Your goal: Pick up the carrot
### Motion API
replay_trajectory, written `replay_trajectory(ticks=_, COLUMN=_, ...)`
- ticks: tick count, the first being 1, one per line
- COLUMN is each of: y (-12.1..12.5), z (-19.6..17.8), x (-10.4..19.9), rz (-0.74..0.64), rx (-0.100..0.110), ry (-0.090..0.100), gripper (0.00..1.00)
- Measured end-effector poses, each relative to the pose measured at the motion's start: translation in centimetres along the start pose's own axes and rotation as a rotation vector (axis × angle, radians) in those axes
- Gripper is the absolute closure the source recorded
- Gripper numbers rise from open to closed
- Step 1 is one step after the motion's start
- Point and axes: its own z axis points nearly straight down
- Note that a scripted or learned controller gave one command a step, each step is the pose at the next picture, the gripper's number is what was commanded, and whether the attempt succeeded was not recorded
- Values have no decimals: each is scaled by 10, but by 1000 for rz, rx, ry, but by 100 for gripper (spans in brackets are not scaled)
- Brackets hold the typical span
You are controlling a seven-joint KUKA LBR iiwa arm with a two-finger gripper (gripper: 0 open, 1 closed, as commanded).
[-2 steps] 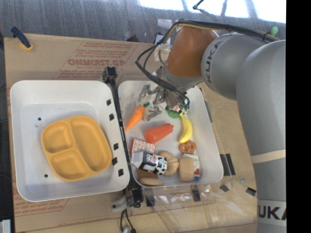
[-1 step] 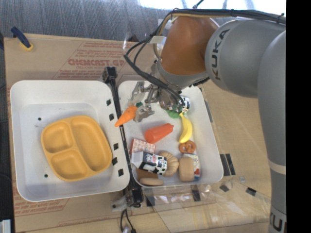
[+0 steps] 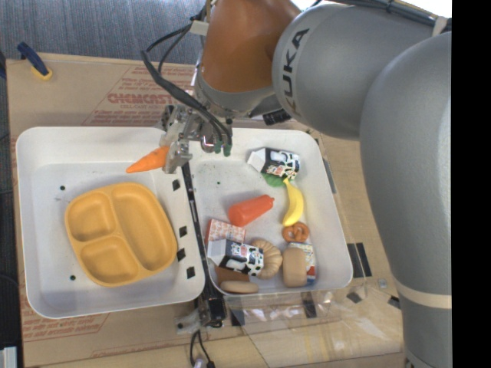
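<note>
1. Just beyond the far rim of the yellow divided plate [image 3: 119, 232], in the left bin [image 3: 31, 205], the carrot [image 3: 149, 161] lies slanted, thick end toward the gripper [image 3: 181, 153].
2. The gripper hangs at that thick end; whether it is closed on the carrot I cannot tell.
3. The carrot looks like a light, stiff, smooth toy, likely slippery; a grasp across the thick middle seems safest.

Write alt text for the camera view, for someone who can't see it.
A grey robot arm's gripper is down at a carrot in the left white bin, above a yellow divided plate. The right bin holds toy foods, including a banana.
</note>
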Motion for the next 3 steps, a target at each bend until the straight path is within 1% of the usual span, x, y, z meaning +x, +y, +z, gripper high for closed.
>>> replay_trajectory(ticks=1, y=-17, z=-248, x=30, rz=-32, rx=2, ry=-13, gripper=100)
replay_trajectory(ticks=2, y=4, z=-105, x=63, rz=468, rx=8, ry=8, gripper=100)
replay_trajectory(ticks=3, y=73, z=-91, x=70, rz=693, rx=7, ry=5, gripper=100)
